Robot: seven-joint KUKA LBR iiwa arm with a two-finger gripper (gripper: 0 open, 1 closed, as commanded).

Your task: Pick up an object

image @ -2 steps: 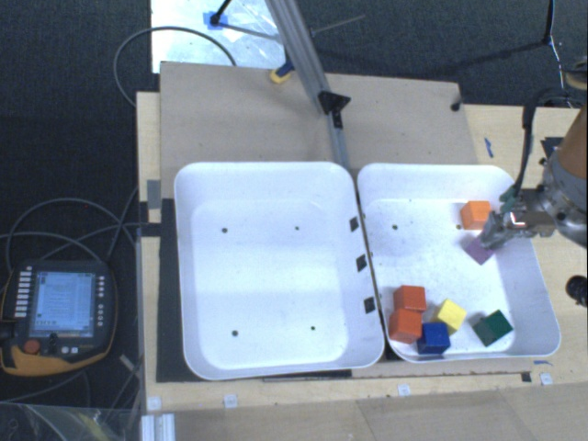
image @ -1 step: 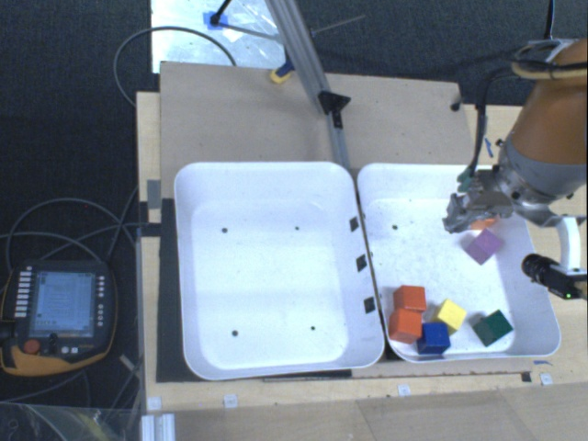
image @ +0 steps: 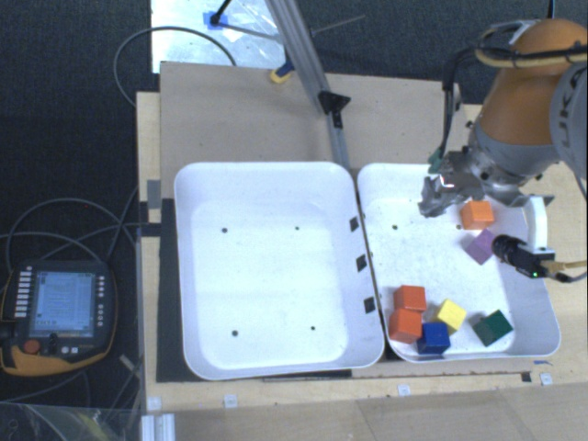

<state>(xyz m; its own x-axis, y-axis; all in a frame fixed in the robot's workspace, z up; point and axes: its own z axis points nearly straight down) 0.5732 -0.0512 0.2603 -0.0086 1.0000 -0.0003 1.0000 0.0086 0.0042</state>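
The right bin [image: 395,200] holds several small blocks. An orange block [image: 477,214] and a purple block [image: 479,245] lie near its right side. Two orange blocks [image: 408,311], a yellow block [image: 451,314], a blue block [image: 435,337] and a dark green block [image: 493,327] cluster along the front. My gripper [image: 435,198] hangs over the back of the right bin, just left of the upper orange block. Nothing shows between its fingers.
The left bin [image: 266,265] sits beside the right one. A slanted metal pole [image: 308,58] crosses the back of the bench. A teach pendant [image: 57,315] lies on the floor at the left, with cables around it.
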